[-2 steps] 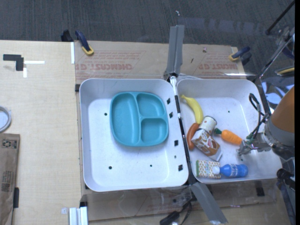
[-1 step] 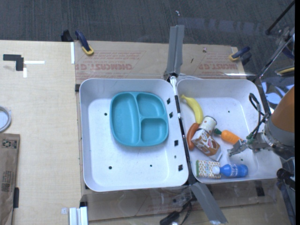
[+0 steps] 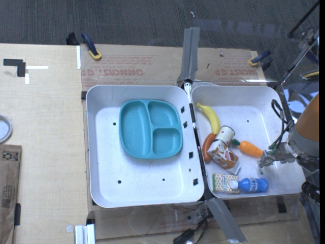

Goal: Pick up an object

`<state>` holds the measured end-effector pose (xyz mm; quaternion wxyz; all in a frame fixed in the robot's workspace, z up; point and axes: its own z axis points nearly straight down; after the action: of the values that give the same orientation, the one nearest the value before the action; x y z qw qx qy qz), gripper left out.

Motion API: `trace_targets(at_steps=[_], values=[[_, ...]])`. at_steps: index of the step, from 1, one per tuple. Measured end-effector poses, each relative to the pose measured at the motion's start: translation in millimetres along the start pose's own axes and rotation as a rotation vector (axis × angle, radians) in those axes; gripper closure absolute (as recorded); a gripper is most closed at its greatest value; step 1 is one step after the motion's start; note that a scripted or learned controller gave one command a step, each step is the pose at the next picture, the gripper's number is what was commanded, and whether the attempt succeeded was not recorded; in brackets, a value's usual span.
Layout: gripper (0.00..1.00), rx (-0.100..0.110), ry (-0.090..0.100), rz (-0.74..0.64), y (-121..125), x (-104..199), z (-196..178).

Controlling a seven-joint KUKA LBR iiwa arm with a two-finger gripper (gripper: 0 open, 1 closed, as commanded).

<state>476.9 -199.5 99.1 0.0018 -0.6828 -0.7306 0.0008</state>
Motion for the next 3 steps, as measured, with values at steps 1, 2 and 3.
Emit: trace_targets(at_steps=[1, 2, 3], values=[[0.0, 0.0, 0.0, -0.001, 0.0, 0.0, 0.1], [1.0, 0.001, 0.0, 0.002, 0.0, -0.2, -8.3], [0.0, 0.001, 0.0, 0.002, 0.0, -0.1, -8.3]])
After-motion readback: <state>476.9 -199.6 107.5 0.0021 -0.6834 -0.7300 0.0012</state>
